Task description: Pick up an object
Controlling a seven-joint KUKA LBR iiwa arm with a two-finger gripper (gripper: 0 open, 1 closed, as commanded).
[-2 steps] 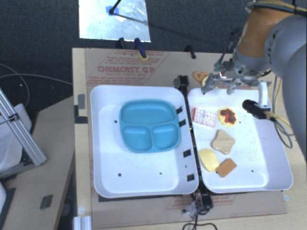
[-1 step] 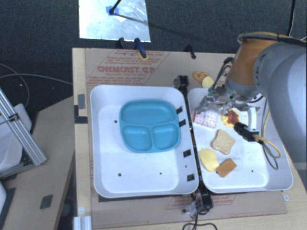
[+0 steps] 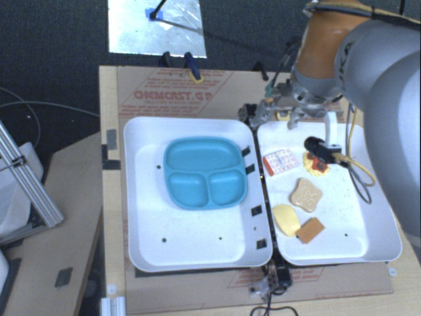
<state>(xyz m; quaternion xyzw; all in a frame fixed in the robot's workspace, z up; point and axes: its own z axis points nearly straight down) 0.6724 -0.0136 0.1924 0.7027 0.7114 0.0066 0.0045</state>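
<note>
Tool at right bin (toast inside)

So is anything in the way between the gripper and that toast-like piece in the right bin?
Nothing visible does. The toast-like piece lies uncovered in the right bin. The flat red-and-white card lies toward the gripper, off to one side, likely too low to block it.
</note>
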